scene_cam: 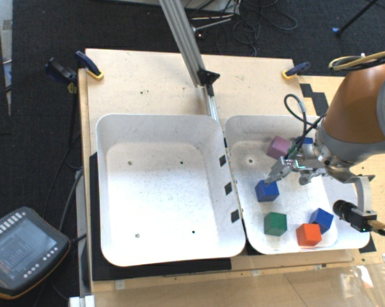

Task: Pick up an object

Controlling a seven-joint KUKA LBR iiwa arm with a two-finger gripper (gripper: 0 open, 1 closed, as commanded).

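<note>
A pale, speckled wooden bench point(154, 82) is seen; matt white plastic bins point(116, 171) are scuffed; a brushed metal rail point(180, 31) crosses the upper frame.

Bench point(154, 75) (two white bins point(116, 133))

Blue block point(267, 191), green block point(275, 224), orange block point(308, 235)

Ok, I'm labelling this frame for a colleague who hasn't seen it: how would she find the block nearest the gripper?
Start at the right white bin, the one the arm reaches into. Near its middle, just below the gripper, sits a dark blue cube. A second blue cube lies by the orange cube near the front right corner; hers stands alone, above the green cube.
</note>
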